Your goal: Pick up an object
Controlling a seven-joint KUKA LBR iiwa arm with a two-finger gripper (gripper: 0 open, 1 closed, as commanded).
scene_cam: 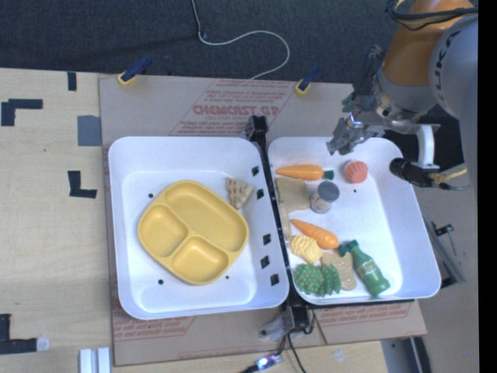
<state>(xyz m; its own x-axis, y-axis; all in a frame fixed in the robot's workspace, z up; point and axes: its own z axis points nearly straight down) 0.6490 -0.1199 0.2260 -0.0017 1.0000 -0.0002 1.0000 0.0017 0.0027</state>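
The right bin [404, 208] holds toy food: an orange carrot [299, 172] near the back, a second carrot [314, 233] lower down, a small red-orange ball [356, 172], a grey can [323, 197], yellow corn [305, 249], a green bunch [317, 279], a green bottle [366, 266] and tan slices [289, 193]. My gripper [342, 140] hangs above the back of this bin, just behind the ball and the upper carrot, with nothing seen between its fingers.
The left bin [128, 208] holds a yellow divided plate [192, 230] and a tan wedge-shaped piece [239, 192]. A black clip row [268, 208] marks the divider between the bins. A white cable [233, 37] lies behind them on dark cloth.
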